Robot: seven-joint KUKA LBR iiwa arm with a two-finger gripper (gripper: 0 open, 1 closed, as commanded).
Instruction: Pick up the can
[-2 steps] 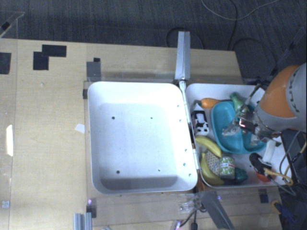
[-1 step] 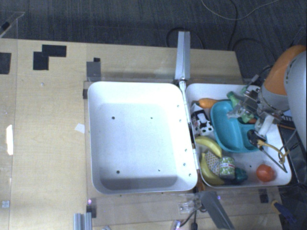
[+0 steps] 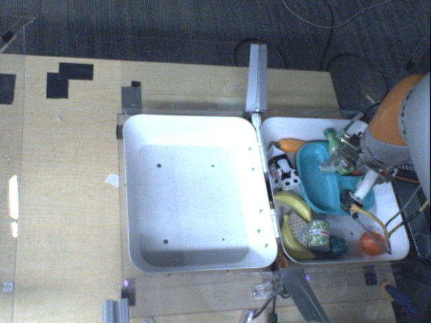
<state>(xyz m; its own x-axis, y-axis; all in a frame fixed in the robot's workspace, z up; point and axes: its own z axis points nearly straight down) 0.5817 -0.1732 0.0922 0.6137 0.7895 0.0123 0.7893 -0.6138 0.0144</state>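
Note:
The can [image 3: 318, 234], short with a green and white patterned label, lies near the front of the right bin [image 3: 401, 247], pressed against the bananas [image 3: 295, 222]. My gripper [image 3: 335, 161] hangs over the blue bowl [image 3: 321, 182] in the middle of that bin, well behind the can and apart from it. Nothing shows between its tips.
Around the can sit a dark teal object [image 3: 339, 247] and an orange ball [image 3: 370, 243]. Farther back are a black-and-white toy [image 3: 283, 170], an orange item [image 3: 293, 144] and a green piece [image 3: 330, 137]. The left bin [image 3: 135, 180] stands beside the right one.

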